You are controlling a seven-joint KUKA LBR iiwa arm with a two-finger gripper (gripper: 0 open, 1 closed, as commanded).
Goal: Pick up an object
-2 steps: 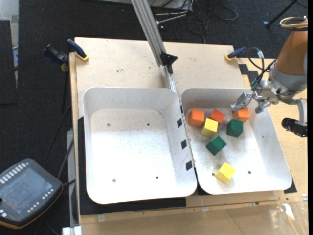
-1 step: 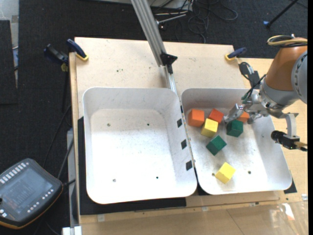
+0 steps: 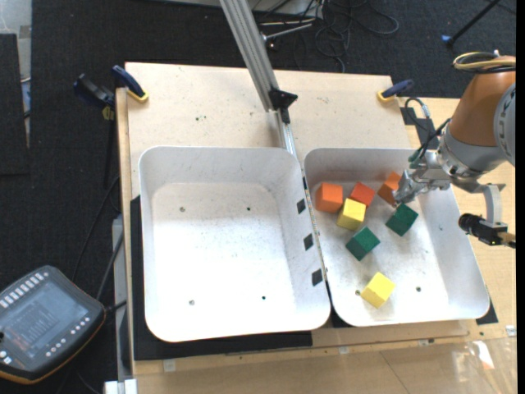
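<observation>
- Arm (image 3: 484, 121) reaches in from the right, orange band above the wrist, claw (image 3: 404, 192) down in the right bin (image 3: 459, 298) near its back right part.
- Claw tips sit right by an orange block (image 3: 391, 188), partly hidden behind them; can't tell if they're apart, together, or clamped on anything.
- Right bin holds the blocks: orange cube (image 3: 330, 197) at back left, a red-orange one (image 3: 362, 194) next to it, yellow cube (image 3: 353, 213) just in front, touching both.
- Green cube (image 3: 401, 220) just below the claw tips; 2nd green cube (image 3: 362, 242) nearer the front, a bit to its left.
- Another yellow cube (image 3: 378, 289) sits alone toward the front of the bin, well apart from the rest.
- Left bin (image 3: 156, 220) is white w/ dark specks.
- Handheld control pad (image 3: 41, 322) lies on the floor, bottom left.
</observation>
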